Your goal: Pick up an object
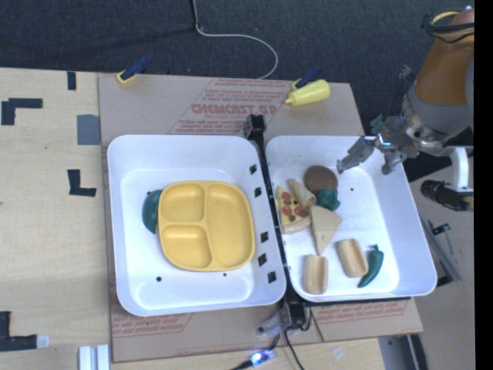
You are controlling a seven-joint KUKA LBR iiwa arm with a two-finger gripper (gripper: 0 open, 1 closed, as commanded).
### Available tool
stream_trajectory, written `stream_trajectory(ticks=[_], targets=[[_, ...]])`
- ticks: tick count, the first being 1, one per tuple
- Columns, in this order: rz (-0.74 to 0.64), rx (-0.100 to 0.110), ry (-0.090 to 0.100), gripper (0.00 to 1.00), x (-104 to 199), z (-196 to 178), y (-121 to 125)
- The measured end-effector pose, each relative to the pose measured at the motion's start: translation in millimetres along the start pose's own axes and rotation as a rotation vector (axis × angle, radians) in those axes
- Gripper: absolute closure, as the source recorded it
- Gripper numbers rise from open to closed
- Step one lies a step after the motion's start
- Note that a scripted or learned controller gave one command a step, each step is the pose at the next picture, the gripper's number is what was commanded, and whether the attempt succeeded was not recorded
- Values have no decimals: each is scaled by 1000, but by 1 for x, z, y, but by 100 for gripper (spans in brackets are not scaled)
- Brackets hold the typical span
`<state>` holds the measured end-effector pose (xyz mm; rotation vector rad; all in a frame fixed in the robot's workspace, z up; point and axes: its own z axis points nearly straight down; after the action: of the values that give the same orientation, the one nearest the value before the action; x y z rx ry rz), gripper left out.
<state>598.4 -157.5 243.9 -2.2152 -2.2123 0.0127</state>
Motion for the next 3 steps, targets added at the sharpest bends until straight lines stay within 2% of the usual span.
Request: stream_trajectory(ticks=[1,3], targets=[[-3,-12,-2,0,0,-7,2],[-3,-7,-2,0,-13,104,4]])
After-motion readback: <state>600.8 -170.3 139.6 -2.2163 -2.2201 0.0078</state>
